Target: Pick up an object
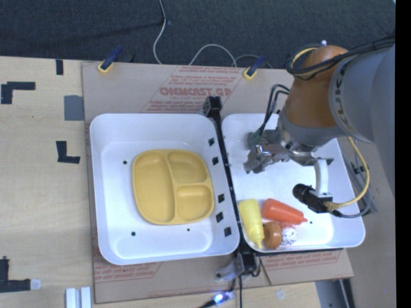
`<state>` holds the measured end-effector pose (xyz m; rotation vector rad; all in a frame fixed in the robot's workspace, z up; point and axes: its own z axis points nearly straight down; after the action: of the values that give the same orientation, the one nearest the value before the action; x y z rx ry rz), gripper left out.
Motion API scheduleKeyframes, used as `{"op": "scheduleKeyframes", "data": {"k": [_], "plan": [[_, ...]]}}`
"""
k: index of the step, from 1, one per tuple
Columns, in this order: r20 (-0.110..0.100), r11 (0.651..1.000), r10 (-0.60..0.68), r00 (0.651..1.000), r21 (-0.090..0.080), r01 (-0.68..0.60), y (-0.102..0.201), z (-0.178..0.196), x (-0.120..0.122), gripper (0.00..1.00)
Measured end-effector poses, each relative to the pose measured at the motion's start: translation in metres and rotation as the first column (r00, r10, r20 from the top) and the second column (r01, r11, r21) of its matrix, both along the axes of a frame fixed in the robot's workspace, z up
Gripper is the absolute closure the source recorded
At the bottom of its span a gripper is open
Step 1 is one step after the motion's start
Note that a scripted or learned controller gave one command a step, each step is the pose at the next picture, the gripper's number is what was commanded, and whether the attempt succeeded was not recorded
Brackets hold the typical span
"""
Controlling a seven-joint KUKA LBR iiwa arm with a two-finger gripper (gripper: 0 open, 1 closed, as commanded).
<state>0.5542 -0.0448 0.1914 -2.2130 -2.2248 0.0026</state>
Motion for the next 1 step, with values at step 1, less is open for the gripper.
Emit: {"op": "scheduleKeyframes", "data": {"k": [1], "plan": [[0.003, 1.0, 0.002, 1.0, 0.001, -0.002, 0.0521, 0.0148, -0.008, 1.0]]}}
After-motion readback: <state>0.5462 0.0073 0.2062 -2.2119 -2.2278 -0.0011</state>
